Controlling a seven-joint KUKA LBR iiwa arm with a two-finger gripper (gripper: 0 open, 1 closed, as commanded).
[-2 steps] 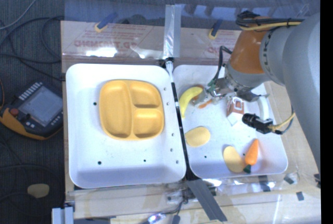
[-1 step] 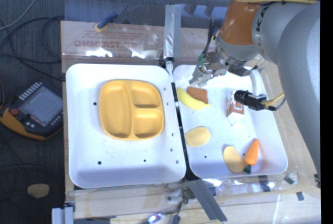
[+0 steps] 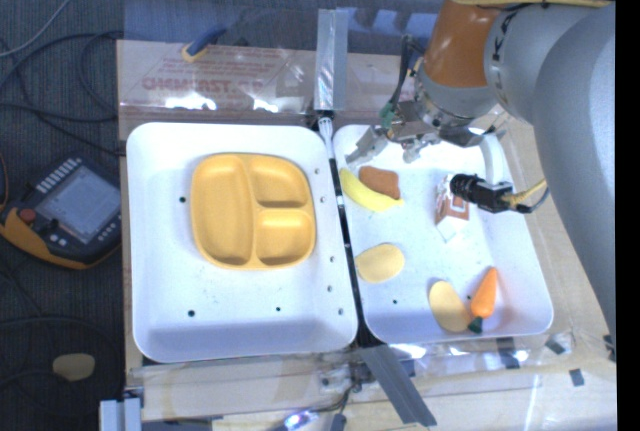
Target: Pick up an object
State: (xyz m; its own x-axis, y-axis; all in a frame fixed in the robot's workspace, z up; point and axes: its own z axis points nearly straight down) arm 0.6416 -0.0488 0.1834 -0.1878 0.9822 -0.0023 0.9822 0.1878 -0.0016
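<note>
Reaching in over the far edge of the right bin (image 3: 520,314), the grey arm (image 3: 560,39) with its orange band hangs its gripper (image 3: 385,141) above that bin's back left corner; the jaws stand apart in a moderate gap, with nothing between them. Everything else is placed from the right bin. Inside it, at the back left just below the gripper, a brown sausage-shaped piece (image 3: 380,182) lies touching a yellow banana (image 3: 362,192), which runs slantwise along the bin's left wall. Near the bin's middle left sits a pale yellow round piece (image 3: 380,263). At the front right an orange carrot (image 3: 484,292) with a green tip leans against a second yellow piece (image 3: 449,305), the two touching. Toward the back right lies a small red and white packet (image 3: 452,209), with a black fitting on the arm just beside it. Left of the right bin, touching it along a shared edge, is the left bin (image 3: 160,319), holding a yellow divided tray (image 3: 252,209) at its centre. Both bins rest on the desk (image 3: 150,69). Well to the left of both bins, on the grey floor, lies a handheld control pendant (image 3: 62,211)
</note>
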